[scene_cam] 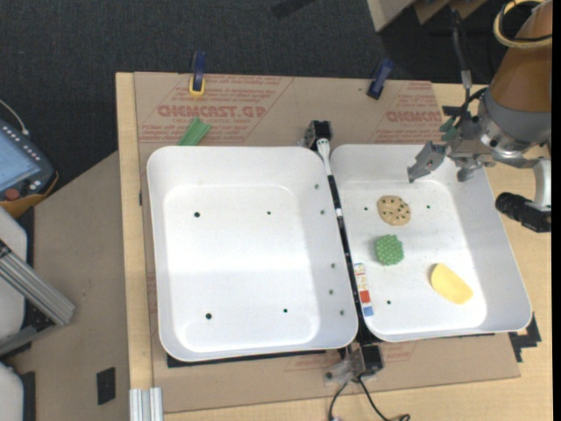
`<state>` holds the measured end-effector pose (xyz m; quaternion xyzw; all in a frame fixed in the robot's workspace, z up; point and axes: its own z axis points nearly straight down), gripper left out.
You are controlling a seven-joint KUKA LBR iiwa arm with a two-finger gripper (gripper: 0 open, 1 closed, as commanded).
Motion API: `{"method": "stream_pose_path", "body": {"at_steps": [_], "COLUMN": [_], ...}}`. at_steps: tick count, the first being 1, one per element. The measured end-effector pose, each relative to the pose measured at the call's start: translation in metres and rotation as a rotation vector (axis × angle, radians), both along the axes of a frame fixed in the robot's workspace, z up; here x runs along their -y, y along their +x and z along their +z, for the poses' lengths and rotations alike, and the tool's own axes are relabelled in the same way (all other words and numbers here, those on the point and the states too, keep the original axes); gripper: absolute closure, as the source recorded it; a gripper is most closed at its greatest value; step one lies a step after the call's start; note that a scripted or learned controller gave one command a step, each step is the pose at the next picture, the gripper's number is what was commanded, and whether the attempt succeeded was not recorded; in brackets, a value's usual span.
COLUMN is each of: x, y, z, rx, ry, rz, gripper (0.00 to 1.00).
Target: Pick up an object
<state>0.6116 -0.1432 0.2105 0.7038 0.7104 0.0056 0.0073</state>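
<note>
While the claw [447, 159] hangs with its two fingers spread apart and nothing between them, it sits over the far part of the right bin [491, 323]. Just below it in that bin lies a cookie [394, 209], then a green ball [389, 250], and nearer the front a yellow block [450, 283]. Beside it on the tabletop [228, 103] sits the left bin [166, 235].

Two bins sat side by side on the bench. In the right bin [491, 235] lay a cookie [394, 209], a ball [389, 250] just in front of it, and a block [450, 283] to the right, nearer the front.
</note>
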Motion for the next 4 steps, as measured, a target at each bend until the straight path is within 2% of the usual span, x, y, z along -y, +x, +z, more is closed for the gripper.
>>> {"method": "stream_pose_path", "body": {"at_steps": [1, 2, 3, 4], "x": [-0.035, -0.053, -0.052, -0.135], "y": [-0.056, -0.053, -0.052, -0.041], "z": [-0.098, -0.128, -0.116, -0.02], "rx": [-0.031, -0.023, -0.018, -0.009], "ry": [0.007, 0.004, 0.002, 0.004], "rz": [-0.009, -0.008, -0.01, -0.001], "gripper": [0.0, 0.0, 1.0, 1.0]}}
